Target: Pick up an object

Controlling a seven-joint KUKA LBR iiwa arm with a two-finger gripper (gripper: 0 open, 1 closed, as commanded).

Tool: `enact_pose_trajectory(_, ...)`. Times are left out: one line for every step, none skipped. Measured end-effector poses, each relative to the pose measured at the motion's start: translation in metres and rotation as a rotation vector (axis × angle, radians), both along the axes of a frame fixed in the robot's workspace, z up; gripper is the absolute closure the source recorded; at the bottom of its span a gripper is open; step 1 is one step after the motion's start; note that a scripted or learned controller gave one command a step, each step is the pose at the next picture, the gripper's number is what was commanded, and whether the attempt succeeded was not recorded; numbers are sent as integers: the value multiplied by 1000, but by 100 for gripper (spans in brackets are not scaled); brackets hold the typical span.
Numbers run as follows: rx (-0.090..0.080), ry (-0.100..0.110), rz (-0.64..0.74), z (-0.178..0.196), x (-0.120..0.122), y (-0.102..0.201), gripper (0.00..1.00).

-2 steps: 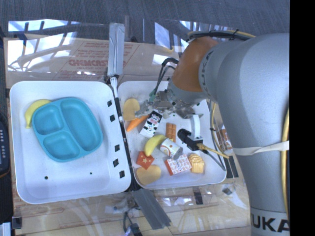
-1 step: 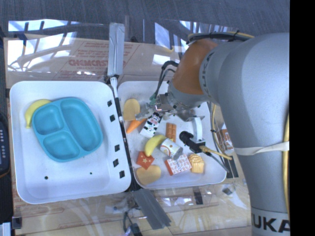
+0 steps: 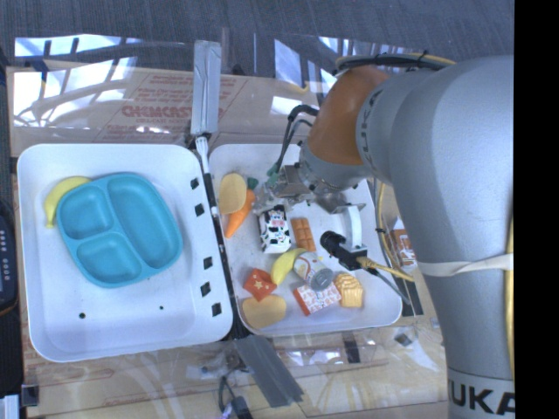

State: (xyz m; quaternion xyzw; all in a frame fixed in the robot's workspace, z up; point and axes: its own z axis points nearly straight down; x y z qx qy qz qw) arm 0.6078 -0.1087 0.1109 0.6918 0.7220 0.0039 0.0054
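I see the grey arm, entering from the right, covering the right bin's upper right corner; its orange band sits above the wrist. The left bin carries a blue divided plate, with a yellow banana tucked against the plate's upper left edge. The right bin holds the small objects. The jaws hang low over its upper middle, just above a black-and-white cow-patterned carton; I cannot tell whether they are apart or together, and nothing shows between them. Left of the carton lie a tan oval piece and an orange carrot. Below it sit a second yellow banana, a red cube, a tan heart-shaped piece, a red-and-white packet and a waffle-like block. An orange bar lies just right of the carton.
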Motion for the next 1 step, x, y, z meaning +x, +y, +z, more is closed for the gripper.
enact_pose_trajectory(6,8,-17,85,14,106,100)
